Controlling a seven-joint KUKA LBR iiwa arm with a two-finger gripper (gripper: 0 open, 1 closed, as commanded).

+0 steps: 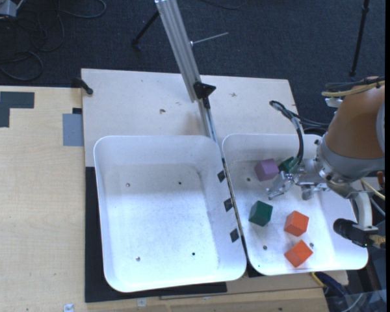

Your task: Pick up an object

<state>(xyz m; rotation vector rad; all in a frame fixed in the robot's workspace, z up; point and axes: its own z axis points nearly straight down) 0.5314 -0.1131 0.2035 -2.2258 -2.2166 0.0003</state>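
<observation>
1. Gripper [281, 187] low in right bin [351, 255], metal fingers pointing left; tips look slightly apart w/ nothing between them, so not holding anything.
2. Key relation: purple cube [267, 169] just up-left of tips, nearest obj, apart from them. Dark green cube [260, 212] just below-left, also near.
3. Cubes have no long axis, so approach angle matters little; judged: small shift up-left plus descent needed for purple.
4. Two orange cubes [296, 223] [298, 253] further down-right, near each other, apart from fingers.
5. Small green thing [287, 164] touching gripper's upper side, can't tell what.
6. Cubes matte, hard-edged, look like foam or wood. Bins smooth white plastic, shallow, rounded corners. Left bin [110, 174] speckled floor.
</observation>
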